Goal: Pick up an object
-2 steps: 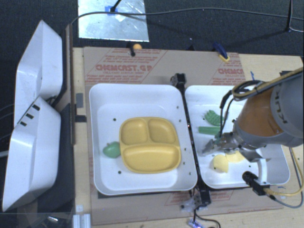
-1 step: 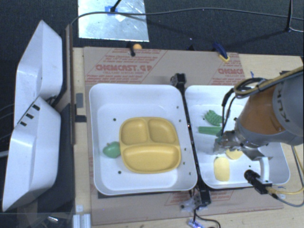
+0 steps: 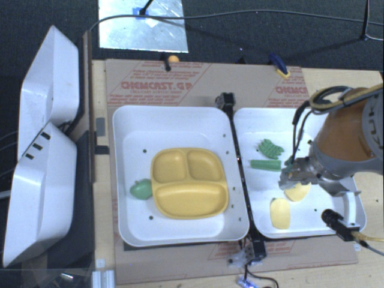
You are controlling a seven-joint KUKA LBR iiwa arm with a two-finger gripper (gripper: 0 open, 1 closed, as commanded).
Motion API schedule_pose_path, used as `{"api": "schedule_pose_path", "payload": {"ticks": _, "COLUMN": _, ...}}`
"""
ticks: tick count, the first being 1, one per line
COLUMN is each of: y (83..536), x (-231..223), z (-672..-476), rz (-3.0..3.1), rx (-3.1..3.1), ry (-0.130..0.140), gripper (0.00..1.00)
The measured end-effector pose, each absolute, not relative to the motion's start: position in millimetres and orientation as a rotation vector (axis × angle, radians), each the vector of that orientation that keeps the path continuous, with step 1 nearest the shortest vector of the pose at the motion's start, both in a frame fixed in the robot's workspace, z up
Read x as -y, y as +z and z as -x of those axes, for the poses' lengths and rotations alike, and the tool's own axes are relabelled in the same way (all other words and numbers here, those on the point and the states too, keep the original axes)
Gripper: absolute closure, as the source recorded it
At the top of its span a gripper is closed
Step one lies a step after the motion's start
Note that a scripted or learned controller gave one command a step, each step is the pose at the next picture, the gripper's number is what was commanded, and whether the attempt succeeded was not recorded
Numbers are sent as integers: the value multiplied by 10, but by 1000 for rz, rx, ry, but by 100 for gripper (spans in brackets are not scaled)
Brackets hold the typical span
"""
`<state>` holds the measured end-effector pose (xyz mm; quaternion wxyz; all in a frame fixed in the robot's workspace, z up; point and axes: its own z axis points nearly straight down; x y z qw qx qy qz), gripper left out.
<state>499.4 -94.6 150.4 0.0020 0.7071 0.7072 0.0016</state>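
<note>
Two shallow white bins were set side by side on the tabletop (image 3: 198,77). The left bin (image 3: 129,161) contained a yellow divided plate (image 3: 189,182) with a green piece (image 3: 141,189) touching its left edge. The right bin (image 3: 252,221) contained a green ridged piece (image 3: 270,148), a green stick (image 3: 265,165) and two pale yellow pieces (image 3: 280,213). The arm (image 3: 348,137) was extended from the right, its end effector (image 3: 293,176) lowered over the upper yellow piece (image 3: 296,192), possibly touching it; the opening of the end effector could not be determined.
</note>
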Motion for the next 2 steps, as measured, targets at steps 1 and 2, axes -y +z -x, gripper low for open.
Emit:
{"api": "schedule_pose_path", "payload": {"ticks": 1, "y": 2029, "x": 947, "z": -5005, "rz": -2218, "rx": -2219, "ry": 5, "gripper": 100}}
{"api": "schedule_pose_path", "payload": {"ticks": 2, "y": 2160, "x": 427, "z": -5169, "rz": -2215, "rx": -2227, "ry": 3, "gripper": 100}}
